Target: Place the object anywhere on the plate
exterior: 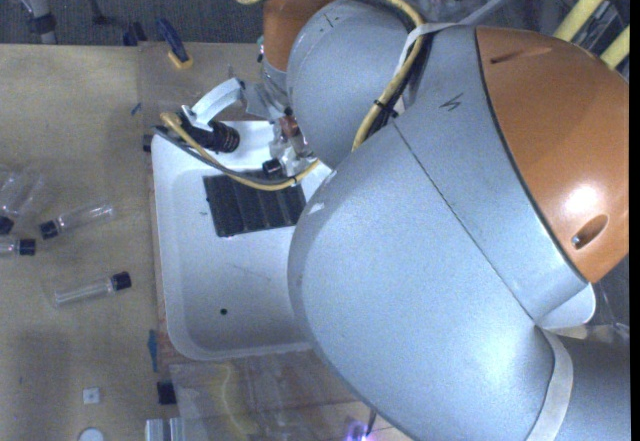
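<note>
Arm (450, 229) bulk covers most of the white bin (185, 259); dark ridged pad (245, 204) lies inside it. Fingers' state: can't tell.

The arm (450, 229) covers most of the white bin (185, 259); the bin's right part lies under it. The dark grid panel (250, 204) in the bin is cut off at its right end by the arm. The jaws are hidden behind the wrist and cables (215, 139) above the panel. The clear vials (90, 286) left of the bin are too blurred to make out their contents.
</note>
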Motion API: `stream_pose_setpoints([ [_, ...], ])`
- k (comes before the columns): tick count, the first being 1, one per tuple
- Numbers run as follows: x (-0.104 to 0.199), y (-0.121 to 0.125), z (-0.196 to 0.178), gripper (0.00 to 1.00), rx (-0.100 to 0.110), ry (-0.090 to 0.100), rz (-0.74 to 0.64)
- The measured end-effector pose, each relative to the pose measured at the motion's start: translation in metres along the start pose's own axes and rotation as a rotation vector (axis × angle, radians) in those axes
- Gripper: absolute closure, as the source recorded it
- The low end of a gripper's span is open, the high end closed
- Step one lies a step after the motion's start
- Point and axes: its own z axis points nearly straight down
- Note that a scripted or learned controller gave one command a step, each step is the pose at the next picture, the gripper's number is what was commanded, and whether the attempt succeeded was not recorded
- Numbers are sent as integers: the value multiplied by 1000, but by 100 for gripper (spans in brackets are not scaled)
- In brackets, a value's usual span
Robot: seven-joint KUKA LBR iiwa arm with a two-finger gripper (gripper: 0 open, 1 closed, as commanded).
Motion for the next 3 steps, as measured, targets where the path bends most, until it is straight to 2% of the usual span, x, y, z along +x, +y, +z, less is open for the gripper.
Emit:
stream_pose_setpoints([
  [1,-37,-26,99,100,2,-5,-271],
  [2,-45,-33,-21,100,1,-5,-576],
  [3,6,-16,65,100,1,-5,-437],
])
